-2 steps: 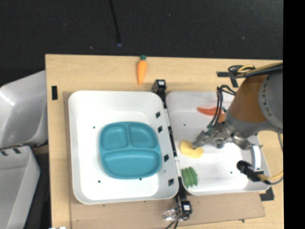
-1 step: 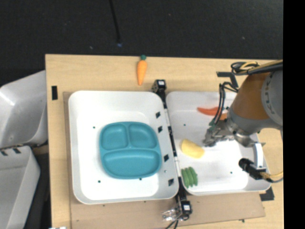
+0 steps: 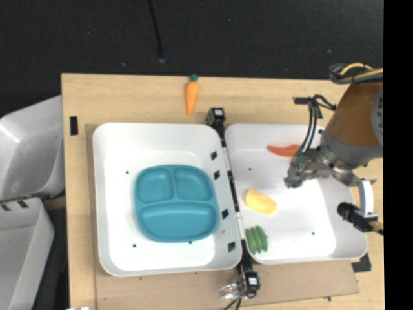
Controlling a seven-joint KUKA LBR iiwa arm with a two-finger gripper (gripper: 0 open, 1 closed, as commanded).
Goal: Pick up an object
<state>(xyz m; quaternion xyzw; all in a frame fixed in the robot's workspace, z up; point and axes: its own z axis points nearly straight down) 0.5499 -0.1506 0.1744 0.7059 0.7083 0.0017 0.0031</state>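
Claw (image 3: 295, 176) state unclear, over right bin (image 3: 322, 247); lumpy yellow piece (image 3: 261, 202), ridged green piece (image 3: 257, 239) nearby.

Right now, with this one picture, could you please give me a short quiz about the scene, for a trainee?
1. True or false: the carrot lies inside the left bin.
2. Which item lies nearest the tool? A) yellow piece B) red-orange piece C) green piece
3. Fill in: the blue divided plate rests in the ___ bin.

Key:
1. False; it lies on the wooden bench, beyond the bins.
2. B; both are in the right bin, and the red-orange piece is just above the tool in the view.
3. Left.
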